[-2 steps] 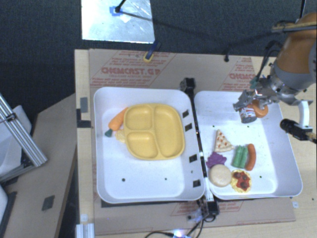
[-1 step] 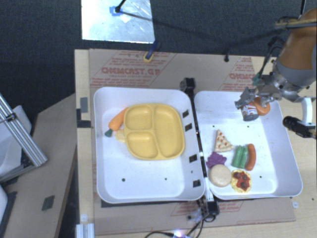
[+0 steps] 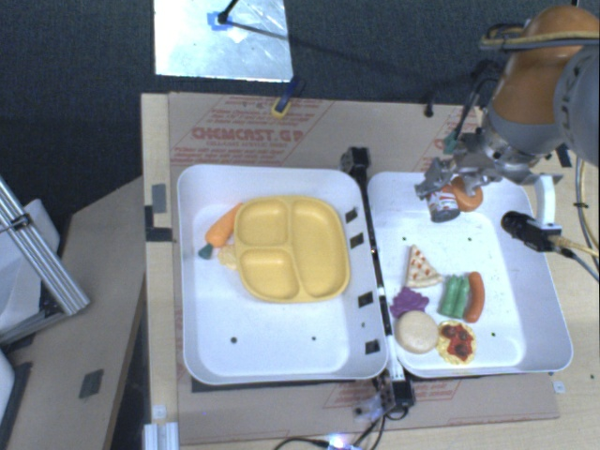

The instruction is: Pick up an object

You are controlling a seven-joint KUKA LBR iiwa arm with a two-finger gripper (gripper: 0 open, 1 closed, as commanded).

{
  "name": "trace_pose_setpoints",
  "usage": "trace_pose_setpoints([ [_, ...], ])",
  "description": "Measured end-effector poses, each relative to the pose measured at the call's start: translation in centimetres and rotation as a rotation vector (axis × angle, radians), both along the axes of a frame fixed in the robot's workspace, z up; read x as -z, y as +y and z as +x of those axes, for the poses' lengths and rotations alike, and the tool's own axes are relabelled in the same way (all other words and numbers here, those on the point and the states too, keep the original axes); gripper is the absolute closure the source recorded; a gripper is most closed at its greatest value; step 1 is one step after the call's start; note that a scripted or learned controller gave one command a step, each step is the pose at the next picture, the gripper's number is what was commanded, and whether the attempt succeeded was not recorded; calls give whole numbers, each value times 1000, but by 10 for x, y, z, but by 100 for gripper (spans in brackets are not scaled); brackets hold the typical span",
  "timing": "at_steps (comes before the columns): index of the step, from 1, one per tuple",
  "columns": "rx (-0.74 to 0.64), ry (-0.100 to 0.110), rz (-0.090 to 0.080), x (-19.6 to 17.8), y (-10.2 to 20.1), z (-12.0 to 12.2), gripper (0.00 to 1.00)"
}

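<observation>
Gripper (image 3: 442, 193) over far end of right bin (image 3: 534, 345); finger state hidden, cannot tell. Orange-red item (image 3: 466, 196) just beside it. Pizza slice (image 3: 421, 268), sausage (image 3: 475, 294) nearer. Yellow plate (image 3: 286, 248), carrot (image 3: 222, 225) in left bin (image 3: 202, 345).

- Two white bins sit side by side on a cardboard-covered bench: the left bin (image 3: 202, 345) and the right bin (image 3: 525, 336).
- In the left bin, a yellow divided plate (image 3: 286, 248) lies at centre, with a toy carrot (image 3: 222, 225) touching its left edge.
- The gripper (image 3: 442, 195) hangs over the upper part of the right bin, just beside an orange-and-white toy (image 3: 466, 196).
- Lower in the right bin: a pizza slice (image 3: 421, 267), purple piece (image 3: 409, 301), green piece (image 3: 454, 296), sausage (image 3: 475, 296), bun (image 3: 417, 331) and spaghetti (image 3: 457, 342).
</observation>
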State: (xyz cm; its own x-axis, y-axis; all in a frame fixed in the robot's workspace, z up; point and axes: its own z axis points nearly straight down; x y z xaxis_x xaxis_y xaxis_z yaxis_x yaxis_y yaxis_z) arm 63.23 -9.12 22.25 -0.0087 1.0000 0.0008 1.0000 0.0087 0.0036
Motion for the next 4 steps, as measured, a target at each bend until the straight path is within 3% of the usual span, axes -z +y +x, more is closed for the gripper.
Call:
trace_pose_setpoints([
  [1,0,-1,0,-11,33,25,100],
  [2,3,1,-1,2,44,31,100],
  [3,8,1,-2,-5,29,33,100],
  [4,4,1,-1,-6,40,34,100],
])
